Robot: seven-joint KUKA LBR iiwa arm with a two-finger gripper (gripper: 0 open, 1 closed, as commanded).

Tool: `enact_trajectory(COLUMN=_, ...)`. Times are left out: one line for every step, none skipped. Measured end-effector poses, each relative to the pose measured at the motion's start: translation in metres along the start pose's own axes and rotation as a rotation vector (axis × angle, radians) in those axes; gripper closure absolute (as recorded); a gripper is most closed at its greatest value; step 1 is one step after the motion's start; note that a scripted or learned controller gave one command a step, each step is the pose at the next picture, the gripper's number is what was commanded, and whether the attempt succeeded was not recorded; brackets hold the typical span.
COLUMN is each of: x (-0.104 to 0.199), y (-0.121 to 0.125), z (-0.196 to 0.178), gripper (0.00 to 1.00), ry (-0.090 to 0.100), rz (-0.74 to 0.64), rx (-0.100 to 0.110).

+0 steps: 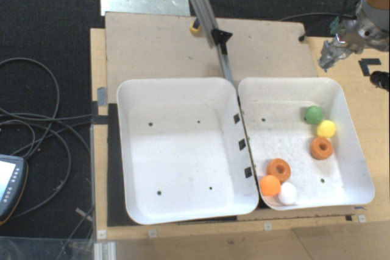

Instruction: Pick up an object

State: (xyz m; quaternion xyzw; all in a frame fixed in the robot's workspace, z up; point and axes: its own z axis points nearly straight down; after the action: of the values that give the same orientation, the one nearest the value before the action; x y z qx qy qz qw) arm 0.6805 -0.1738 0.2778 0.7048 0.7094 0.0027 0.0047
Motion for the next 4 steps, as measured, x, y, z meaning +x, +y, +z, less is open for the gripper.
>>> enact_trajectory(x=0.055, y=-0.029, z=0.003, gripper=1.0, ry=0.004, rz=-0.003, rx=0.009)
enact_trajectory(x=0.109, y=-0.052, z=0.001, gripper=1.0, ry=0.005, rz=-0.004, rx=0.009)
enact_trajectory(x=0.159, y=-0.078, z=0.0, gripper=1.0, ry=0.006, rz=-0.003, rx=0.011)
enact_trajectory(x=0.207, y=-0.093, z=0.003, gripper=1.0, ry=0.005, rz=-0.004, rx=0.011)
